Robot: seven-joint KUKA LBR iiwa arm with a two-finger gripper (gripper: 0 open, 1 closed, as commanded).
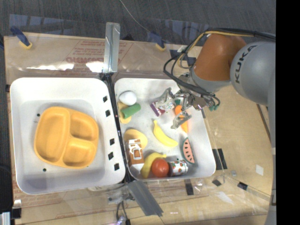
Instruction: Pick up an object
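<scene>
Arm: the grey arm [255,71] with its orange band [216,57] reaches in from the right, over the upper right corner of the right bin [202,146].
Gripper: the gripper [180,110] hangs low inside the right bin, just above and right of the banana.
Fingers: metal parts crowd together there; whether they stand apart or closed cannot be told.
Orange piece: a small orange thing, perhaps a carrot [182,118], lies right at the gripper; a hold on it is not visible.
Purple packet: a purple and white packet [158,107] lies just left of the gripper.
Banana: the yellow banana [163,136] lies mid-bin, below the gripper.
Watermelon slice: the slice [188,151] sits right of the banana, by the bin's right wall.
Egg: a white egg [127,97] sits at the bin's upper left, a green piece [131,109] just below it.
Tomato: a red tomato [160,168] rests at the bin's near wall.
Left bin: the left bin [28,90] bears a yellow divided plate [65,136].
</scene>
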